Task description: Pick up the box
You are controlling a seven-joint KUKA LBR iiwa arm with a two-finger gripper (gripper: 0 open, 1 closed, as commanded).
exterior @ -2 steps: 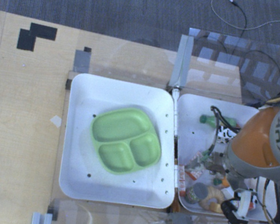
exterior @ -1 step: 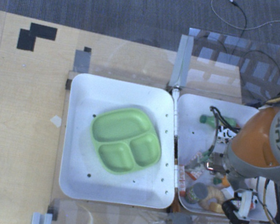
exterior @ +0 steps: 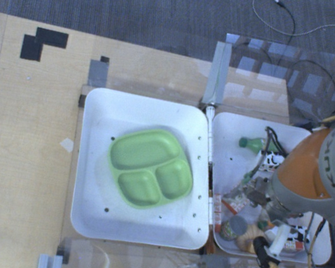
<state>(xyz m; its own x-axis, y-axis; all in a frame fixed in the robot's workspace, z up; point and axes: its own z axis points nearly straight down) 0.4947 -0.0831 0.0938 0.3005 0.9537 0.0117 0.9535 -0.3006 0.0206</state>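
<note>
My gripper (exterior: pixel 254 194) hangs low over the middle of the right bin (exterior: pixel 232 130), below the arm's orange band (exterior: pixel 303 167). Just to its left, near the bin's left wall, lies a small flat pack with red and white print (exterior: pixel 232 206), which may be the box. Whether the gripper touches it I cannot tell. The arm hides much of the bin's right half.
The right bin also holds a green bottle (exterior: pixel 252 143), a black-and-white item (exterior: pixel 272 160), a grey round lid (exterior: pixel 238 226) and other small clutter at its front. A green divided plate (exterior: pixel 150 167) lies in the left bin (exterior: pixel 91 168). Cables trail by the bench's front right.
</note>
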